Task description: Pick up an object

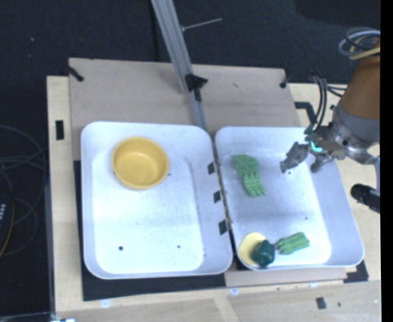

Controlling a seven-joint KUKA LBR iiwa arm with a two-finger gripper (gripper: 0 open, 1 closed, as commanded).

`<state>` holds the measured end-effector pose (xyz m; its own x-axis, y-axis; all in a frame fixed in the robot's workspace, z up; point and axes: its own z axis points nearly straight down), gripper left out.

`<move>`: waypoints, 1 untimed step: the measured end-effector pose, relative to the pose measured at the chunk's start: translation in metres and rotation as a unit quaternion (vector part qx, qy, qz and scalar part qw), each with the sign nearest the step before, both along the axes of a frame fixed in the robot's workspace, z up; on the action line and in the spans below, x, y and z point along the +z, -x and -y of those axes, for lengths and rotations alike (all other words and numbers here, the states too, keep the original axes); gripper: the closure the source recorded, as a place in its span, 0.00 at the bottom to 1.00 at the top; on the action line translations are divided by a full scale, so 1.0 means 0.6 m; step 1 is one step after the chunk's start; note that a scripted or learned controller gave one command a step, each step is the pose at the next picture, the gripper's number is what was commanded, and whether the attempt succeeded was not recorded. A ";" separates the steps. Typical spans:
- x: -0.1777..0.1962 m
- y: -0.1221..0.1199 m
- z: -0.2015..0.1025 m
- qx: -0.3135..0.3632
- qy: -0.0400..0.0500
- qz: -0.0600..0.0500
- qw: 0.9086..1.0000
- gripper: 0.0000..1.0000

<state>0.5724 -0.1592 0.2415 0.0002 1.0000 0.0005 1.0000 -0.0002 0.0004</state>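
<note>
The approach step is in hand: the gripper [304, 157] hangs open and empty over the right bin [330, 200]. The green toy [249, 174] lies at its 9 o'clock, apart; next calls for moving over and lowering.

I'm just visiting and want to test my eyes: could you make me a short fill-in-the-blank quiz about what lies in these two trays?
1. The yellow bowl sits in the ____ bin.
2. The ridged green toy lies in the ____ bin.
3. The tool hangs over the right bin's ____ edge.
4. The small yellow cup rests near the right bin's ____ edge.

Missing words: left; right; far; near
</note>
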 end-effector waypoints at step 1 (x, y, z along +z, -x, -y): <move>0.000 0.000 0.000 0.000 0.000 0.000 1.000 0.00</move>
<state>0.5723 -0.1592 0.2414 0.0002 1.0000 0.0005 1.0000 -0.0002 0.0003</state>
